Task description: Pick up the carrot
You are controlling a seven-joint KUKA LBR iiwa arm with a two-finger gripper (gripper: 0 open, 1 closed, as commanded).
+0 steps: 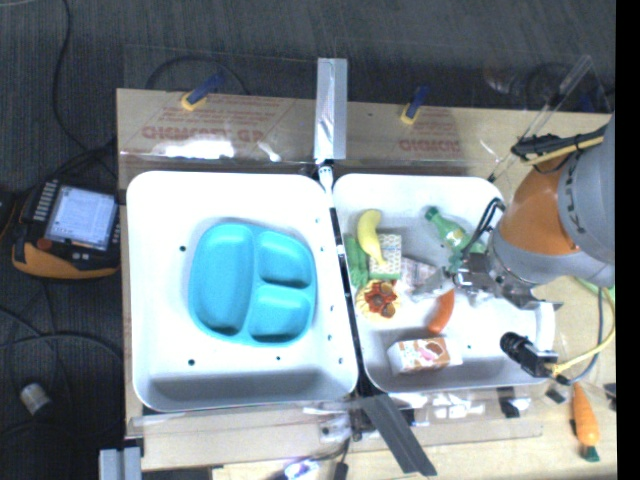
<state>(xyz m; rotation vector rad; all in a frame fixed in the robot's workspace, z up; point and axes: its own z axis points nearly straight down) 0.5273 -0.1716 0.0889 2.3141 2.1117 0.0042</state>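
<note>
Nearest the lens, at 3 o'clock of the view: grey arm [585, 218] with orange band, reaching over the right-hand edge of the right bin [420, 184]. Gripper [458, 280] low over the bin's 3 o'clock half, just at 12 o'clock of the carrot [441, 311]. Whether open or closed: cannot tell, wrist and cabling in the way. Contact with the carrot not confirmed.

Carrot lying on the floor of the right bin, slightly tilted, thick end toward 12 o'clock, near the bin's middle. Not seen between anything; resting on the white floor.

Other contents of the right bin, taken from the carrot:
- Small box [420, 353] at 7 o'clock, near, lying flat.
- Red and yellow item [381, 298] at 9 o'clock, kind unclear.
- Banana [370, 236] at 10 o'clock, with a green vegetable [355, 260] beside it along the dividing wall.
- Green bottle [445, 230] at 12 o'clock, beyond the gripper.

Left bin [140, 268]: blue divided tray [252, 280] at centre.

Outside the bins: orange item with green tip [586, 430] at 5 o'clock of the view, on the bench edge; handheld screen unit [75, 223] at 9 o'clock, on the dark floor.
</note>
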